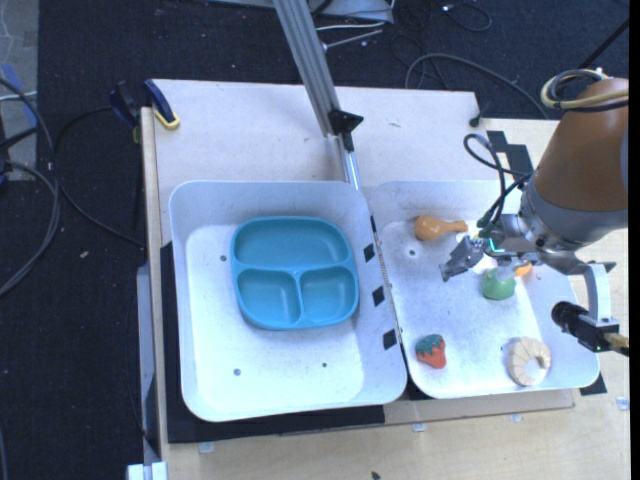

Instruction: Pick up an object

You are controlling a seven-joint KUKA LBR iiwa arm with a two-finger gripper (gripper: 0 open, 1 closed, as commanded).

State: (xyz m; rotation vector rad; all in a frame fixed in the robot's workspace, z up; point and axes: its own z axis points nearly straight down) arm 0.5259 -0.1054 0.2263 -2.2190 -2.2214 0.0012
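The desk point(250, 128) fills the middle of the frame, pale and bare along its top, with dark floor and cables around it. Two white bins sit side by side on it. The left bin point(200, 368) holds a blue tray point(295, 272) with three compartments, lying flat near the bin's centre. The right bin point(470, 348) takes the right-centre of the frame and carries the small things.

The arm point(590, 168) comes in from the right edge, grey with an orange band, and bends down over the upper part of the right bin. A metal pole point(310, 53) slants from the top centre down to the gap between the bins.

The claw point(468, 259) hangs low over the right bin, its dark fingers pointing toward the lower left; I cannot tell whether they are spread or closed, and nothing shows between them.

A green ball point(498, 286) lies just right of the claw. An orange pear-shaped piece point(436, 228) lies near the bin's top, above the claw. A pale shrimp-like piece point(527, 359) rests in the lower right corner, and a strawberry point(431, 350) sits at lower centre, well apart from the claw.
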